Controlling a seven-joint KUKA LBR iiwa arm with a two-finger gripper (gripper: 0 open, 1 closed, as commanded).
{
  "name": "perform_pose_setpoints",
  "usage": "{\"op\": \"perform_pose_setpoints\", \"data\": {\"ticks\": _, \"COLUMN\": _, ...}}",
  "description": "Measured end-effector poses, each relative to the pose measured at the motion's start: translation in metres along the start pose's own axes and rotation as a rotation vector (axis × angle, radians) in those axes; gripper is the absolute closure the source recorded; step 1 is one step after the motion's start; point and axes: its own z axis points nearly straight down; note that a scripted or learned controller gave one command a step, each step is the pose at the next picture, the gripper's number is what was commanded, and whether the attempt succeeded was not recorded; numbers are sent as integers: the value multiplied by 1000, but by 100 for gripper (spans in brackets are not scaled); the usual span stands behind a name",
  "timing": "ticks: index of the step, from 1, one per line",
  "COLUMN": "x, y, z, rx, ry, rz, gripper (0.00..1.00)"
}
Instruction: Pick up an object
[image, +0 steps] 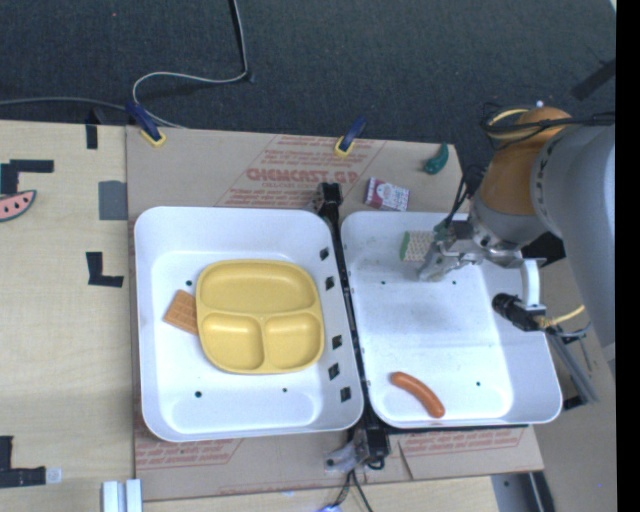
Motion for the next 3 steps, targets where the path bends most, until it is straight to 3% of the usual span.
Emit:
{"op": "perform_pose_setpoints", "data": {"ticks": 1, "x": 0, "y": 0, "z": 0, "rx": 0, "ry": 0, "rz": 0, "gripper": 0}}
{"op": "perform_pose_setpoints", "data": {"ticks": 2, "x": 0, "y": 0, "z": -9, "rx": 1, "ry": 1, "rz": 0, "gripper": 100}}
{"op": "perform_pose_setpoints", "data": {"ticks": 3, "x": 0, "y": 0, "z": -9, "rx": 1, "ry": 1, "rz": 0, "gripper": 0}}
